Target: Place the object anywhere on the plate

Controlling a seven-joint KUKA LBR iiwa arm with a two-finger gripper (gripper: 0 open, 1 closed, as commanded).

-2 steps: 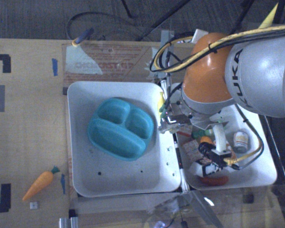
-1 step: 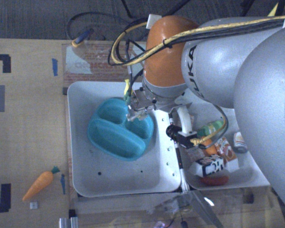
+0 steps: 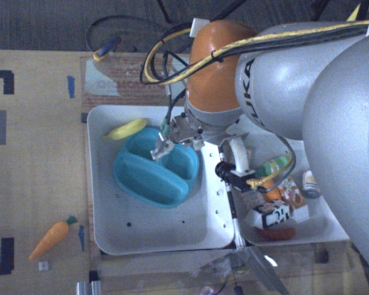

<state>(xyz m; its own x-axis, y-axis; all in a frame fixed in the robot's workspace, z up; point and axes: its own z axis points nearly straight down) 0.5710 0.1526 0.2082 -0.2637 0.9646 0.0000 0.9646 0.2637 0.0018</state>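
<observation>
Lying at the far-left corner of the left bin, touching the upper rim of the blue plate: a yellow banana, on the bin floor rather than on the plate. Filling the middle of that bin, the plate, divided into compartments, tilted slightly. Hovering just above the plate's upper right compartment: the gripper, metal fingers pointing down-left, gap between them too small to judge, nothing seen held. Reaching in from the right, the grey arm with its orange band and yellow cables. Crowding the right bin: a green bottle, a small can, a black-and-white carton, an orange packet, a red sausage-like item. Resting well apart on the tabletop, left of both bins: a toy carrot.
</observation>
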